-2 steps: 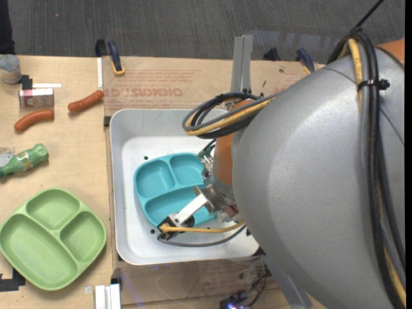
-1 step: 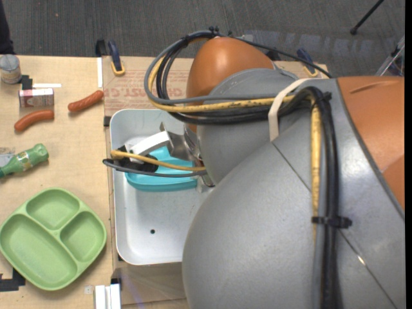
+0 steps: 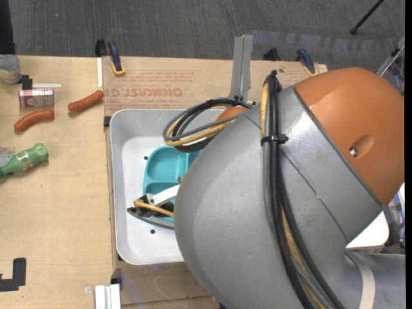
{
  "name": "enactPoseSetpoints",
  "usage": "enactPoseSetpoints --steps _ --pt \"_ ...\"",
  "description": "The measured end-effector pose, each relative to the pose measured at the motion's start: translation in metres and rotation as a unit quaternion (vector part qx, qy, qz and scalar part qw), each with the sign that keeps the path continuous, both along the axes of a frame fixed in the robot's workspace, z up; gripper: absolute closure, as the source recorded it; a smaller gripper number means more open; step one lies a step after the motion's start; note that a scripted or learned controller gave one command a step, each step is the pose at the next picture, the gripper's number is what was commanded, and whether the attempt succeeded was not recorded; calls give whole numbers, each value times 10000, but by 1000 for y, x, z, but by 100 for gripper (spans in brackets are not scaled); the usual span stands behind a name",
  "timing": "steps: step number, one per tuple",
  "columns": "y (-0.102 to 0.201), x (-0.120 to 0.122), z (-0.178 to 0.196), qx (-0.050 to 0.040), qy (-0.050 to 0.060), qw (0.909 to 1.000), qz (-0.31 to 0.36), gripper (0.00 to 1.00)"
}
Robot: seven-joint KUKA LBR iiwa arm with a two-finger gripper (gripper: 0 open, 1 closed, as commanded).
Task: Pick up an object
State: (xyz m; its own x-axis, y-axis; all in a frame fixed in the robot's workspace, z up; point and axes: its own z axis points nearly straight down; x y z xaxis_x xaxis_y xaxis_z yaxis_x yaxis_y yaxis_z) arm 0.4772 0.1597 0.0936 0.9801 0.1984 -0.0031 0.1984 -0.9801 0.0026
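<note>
Basically arm [image 3: 283, 205] looms over white bin [image 3: 119, 192] to reach teal tray [image 3: 164, 169]; hand's grip state — cannot tell.

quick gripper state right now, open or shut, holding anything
Gripper: cannot be told. The grey arm covers it, reaching low over the white bin beside the teal object.

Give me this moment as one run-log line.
arm: over white bin, blocking most of it | in bin: teal object | grasp: cannot tell | bench left: two sausages, green bottle
</note>
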Motion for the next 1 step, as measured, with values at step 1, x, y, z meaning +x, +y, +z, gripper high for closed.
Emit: enactPoseSetpoints --steps 1 --pt "45 38 61 4 -4 10000 -15 100"
